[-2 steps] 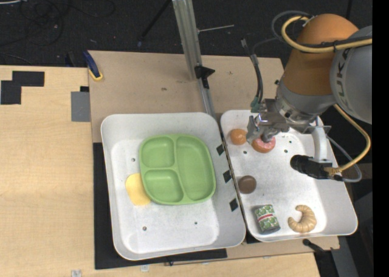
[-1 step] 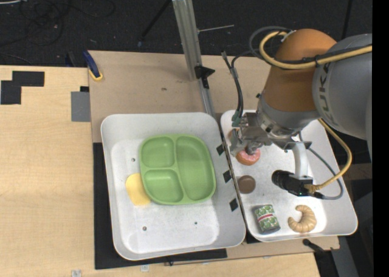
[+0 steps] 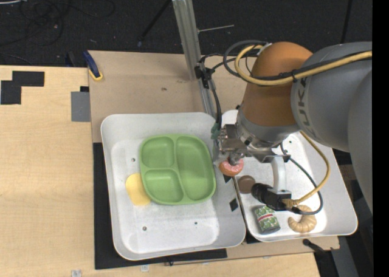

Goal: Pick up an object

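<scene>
My gripper point(image 3: 230, 155) hangs over the inner edge of the right bin point(image 3: 340, 221), close to the wall shared with the left bin point(image 3: 115, 142). A pink frosted doughnut point(image 3: 231, 167) sits directly beneath its tip, touching or nearly touching it; whether it is gripped is hidden by the wrist. A small brown round piece point(image 3: 246, 183) lies just right of the doughnut. Nearer the front of the right bin are a green can point(image 3: 266, 219) and a tan croissant point(image 3: 302, 223).
The left bin holds a green divided plate point(image 3: 177, 169) with a yellow piece point(image 3: 137, 190) tucked against its left edge. A metal post point(image 3: 189, 39) rises behind the bins. The bulky grey and orange arm point(image 3: 285, 87) covers the back of the right bin.
</scene>
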Controlling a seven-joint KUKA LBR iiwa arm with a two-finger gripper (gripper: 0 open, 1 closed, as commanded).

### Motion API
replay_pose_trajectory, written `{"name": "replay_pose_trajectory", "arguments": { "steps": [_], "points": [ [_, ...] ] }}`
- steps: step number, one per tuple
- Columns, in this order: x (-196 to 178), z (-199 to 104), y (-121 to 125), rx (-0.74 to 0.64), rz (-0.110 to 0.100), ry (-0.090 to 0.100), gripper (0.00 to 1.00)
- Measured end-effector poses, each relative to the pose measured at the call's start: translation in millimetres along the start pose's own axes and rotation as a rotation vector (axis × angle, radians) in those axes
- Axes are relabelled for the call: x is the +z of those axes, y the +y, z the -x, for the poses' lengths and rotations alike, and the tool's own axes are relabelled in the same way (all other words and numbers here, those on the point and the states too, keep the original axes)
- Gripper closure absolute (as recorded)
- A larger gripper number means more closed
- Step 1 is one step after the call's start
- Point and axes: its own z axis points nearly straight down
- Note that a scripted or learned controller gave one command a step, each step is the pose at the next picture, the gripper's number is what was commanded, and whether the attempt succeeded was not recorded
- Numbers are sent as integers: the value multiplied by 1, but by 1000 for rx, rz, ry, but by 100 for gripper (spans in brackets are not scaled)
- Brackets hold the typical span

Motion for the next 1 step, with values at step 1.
{"name": "replay_pose_trajectory", "arguments": {
  "steps": [1],
  "points": [
    [-1, -59, -23, -3, 0, 0, 100]
  ]
}}
